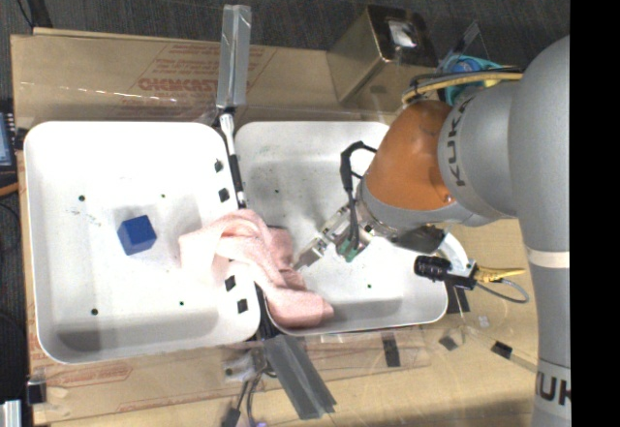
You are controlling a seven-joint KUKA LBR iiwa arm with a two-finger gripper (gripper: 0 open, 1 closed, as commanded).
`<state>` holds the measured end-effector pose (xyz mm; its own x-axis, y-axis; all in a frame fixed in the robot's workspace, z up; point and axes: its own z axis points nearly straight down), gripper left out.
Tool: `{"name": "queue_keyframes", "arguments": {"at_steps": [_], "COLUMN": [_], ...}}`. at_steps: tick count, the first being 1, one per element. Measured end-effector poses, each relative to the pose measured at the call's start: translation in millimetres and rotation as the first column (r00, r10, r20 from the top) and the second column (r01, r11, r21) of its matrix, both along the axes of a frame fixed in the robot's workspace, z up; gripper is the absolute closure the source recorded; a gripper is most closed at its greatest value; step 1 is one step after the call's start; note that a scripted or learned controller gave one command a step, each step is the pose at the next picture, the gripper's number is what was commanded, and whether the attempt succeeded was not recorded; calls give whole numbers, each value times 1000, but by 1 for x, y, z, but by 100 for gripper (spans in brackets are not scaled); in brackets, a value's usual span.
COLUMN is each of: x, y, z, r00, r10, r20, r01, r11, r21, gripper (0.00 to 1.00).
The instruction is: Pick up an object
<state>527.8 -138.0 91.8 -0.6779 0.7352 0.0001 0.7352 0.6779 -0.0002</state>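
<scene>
While end effector hovers in right bin, finger state unclear, pink cloth drapes divider; blue cube left.

cube in left bin, cloth across divider

KUKA arm, grey with orange band
White KUKA lettering on the grey shell; black cable loops at the wrist; yellow and blue wires up top; metal gripper with a green part.
</scene>
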Motion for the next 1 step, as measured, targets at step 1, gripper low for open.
{"name": "queue_keyframes", "arguments": {"at_steps": [1], "x": [52], "y": [6], "z": [1], "r00": [1000], "r10": [-19], "r20": [0], "r01": [19], "r11": [1000], "r21": [0], "gripper": [0]}}
